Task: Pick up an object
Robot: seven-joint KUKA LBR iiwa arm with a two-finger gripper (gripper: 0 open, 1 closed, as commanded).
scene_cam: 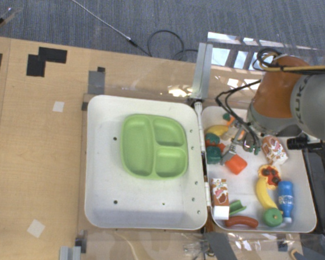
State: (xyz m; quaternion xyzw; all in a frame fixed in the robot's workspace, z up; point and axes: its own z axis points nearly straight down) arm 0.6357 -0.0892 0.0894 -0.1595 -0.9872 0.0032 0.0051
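Light wooden bench (31,161) runs under two shallow white bins, with grey carpet beyond its far edge. The left bin (106,206) carries a green divided plate (154,146) with three compartments, lying flat near the bin's middle. The right bin (306,219) holds a scatter of toy foods.

The arm (299,101) reaches in from the right, its orange band above the wrist, and the gripper (241,143) hangs over the far left part of the right bin. Its fingers stand a little apart, pointing down and to the left, and nothing can be seen between them.

Just near of the fingertips lies a small orange block (236,164), squat and slightly tilted, its longer side running from far left to near right; whether the fingers touch it cannot be told. To its left are a teal piece (213,148) and, farther back, a yellow piece (218,129). A banana (265,192) lies with its long axis running far to near, curving rightward at its near end, beside a blue bottle (285,199) that lies along the same line. A green ball (272,217) sits at the banana's near tip. A red sausage (241,221) lies left to right along the near wall, and a small carton (220,194) lies against the left wall.
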